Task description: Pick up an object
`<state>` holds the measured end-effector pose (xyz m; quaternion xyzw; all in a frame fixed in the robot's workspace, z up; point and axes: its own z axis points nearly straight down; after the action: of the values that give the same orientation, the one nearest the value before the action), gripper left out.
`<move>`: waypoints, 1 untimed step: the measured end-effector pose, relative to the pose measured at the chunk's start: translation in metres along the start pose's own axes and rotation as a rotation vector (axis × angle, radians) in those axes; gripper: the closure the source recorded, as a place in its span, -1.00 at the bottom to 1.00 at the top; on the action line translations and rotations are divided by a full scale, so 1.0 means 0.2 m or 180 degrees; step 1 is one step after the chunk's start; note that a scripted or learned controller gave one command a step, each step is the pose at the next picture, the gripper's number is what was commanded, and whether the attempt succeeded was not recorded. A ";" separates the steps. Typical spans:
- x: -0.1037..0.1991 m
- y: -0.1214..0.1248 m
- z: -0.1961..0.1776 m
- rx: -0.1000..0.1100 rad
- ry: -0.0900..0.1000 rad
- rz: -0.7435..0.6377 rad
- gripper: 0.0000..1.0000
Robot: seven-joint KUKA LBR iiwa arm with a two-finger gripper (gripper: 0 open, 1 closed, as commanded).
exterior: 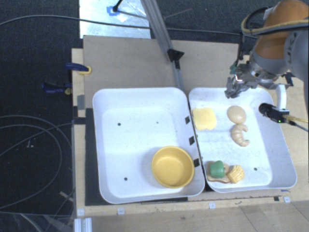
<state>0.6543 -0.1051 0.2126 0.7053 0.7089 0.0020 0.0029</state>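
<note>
Two white bins side by side; right bin (275, 170) holds all the food items. Gripper (235, 89) hangs over its far edge w/ nothing between the fingers; how far apart they stand can't be told. Beige round piece (236, 113) lies just near of the fingertips, apart from them. Croissant (240, 134) nearer still; yellow square (204, 118) to the left. Left bin (111, 100): yellow bowl (173, 166), near-right corner.
</note>
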 end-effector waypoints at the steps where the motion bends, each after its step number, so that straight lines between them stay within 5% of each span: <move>1: 0.00 0.01 -0.22 0.0000 0.0001 -0.0004 1.00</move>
<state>0.6559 -0.1051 0.2556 0.7048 0.7094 0.0021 0.0028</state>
